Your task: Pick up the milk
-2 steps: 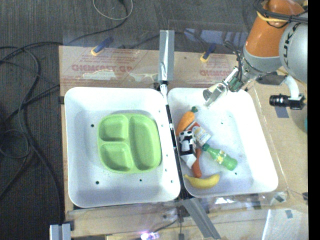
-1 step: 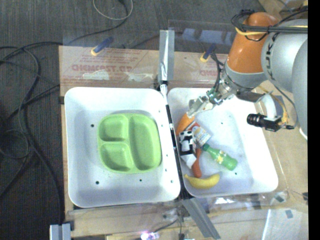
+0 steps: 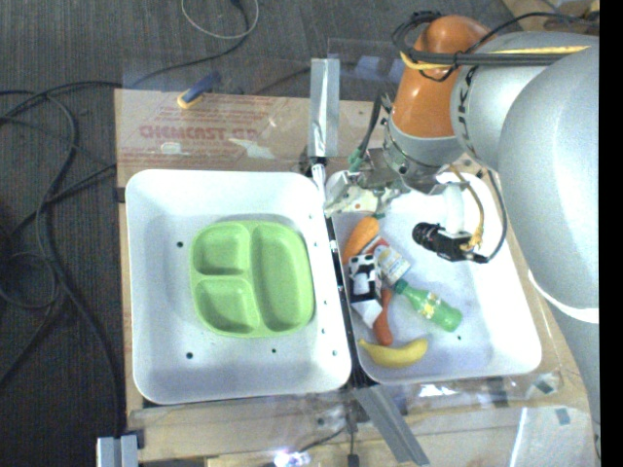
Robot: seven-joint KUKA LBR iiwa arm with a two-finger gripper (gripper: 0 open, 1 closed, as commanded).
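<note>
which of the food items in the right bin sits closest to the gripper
The orange carrot, directly below the gripper. The milk carton, green bottle and banana lie farther toward the bin's near edge.

I count:
bins: two (image 3: 146,290) (image 3: 516,348)
green tray: one (image 3: 253,278)
banana: one (image 3: 394,352)
green bottle: one (image 3: 426,305)
carrot: one (image 3: 362,233)
milk carton: one (image 3: 362,278)

My arm (image 3: 545,134) is smooth grey with a glossy orange band (image 3: 428,86). The bins (image 3: 156,290) look like matt white plastic. The tray (image 3: 253,277) is smooth green plastic, the bottle (image 3: 428,305) shiny green.
</note>
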